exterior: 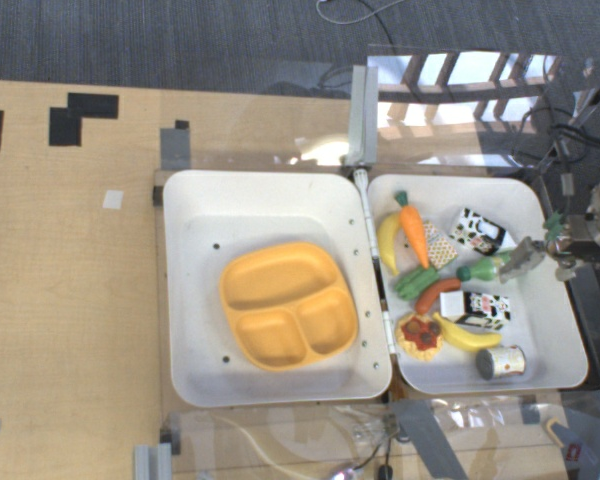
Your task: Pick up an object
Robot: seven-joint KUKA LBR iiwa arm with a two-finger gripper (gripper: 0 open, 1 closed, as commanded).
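Camera view looks down on the gripper (525, 258), which reaches in from the right over the right bin (555, 363), low near that bin's right wall. Whether it is open or closed around anything cannot be told from this slant. Its tip sits just beside a green vegetable (482, 267), perhaps touching it; contact is unclear.

Left of that lie a carrot (413, 234), tilted, with its green top toward the far wall, and a yellow banana (388, 244) close along the left wall. A green cucumber (414, 282) and a red sausage (438, 293) lie crossed near the middle. Two black-and-white cartons show: one (477, 231) far, one (488, 309) near. A second banana (467, 336) lies below the near carton, a small pizza slice (420, 334) sits at the near left, and a grey can (501, 361) lies on its side by the near wall.

The open room in this bin is a strip along the far wall and the near right corner.

The left bin (195, 268) holds one orange divided plate (288, 305) with three compartments, with bare white floor all around it, widest on the far and left sides.
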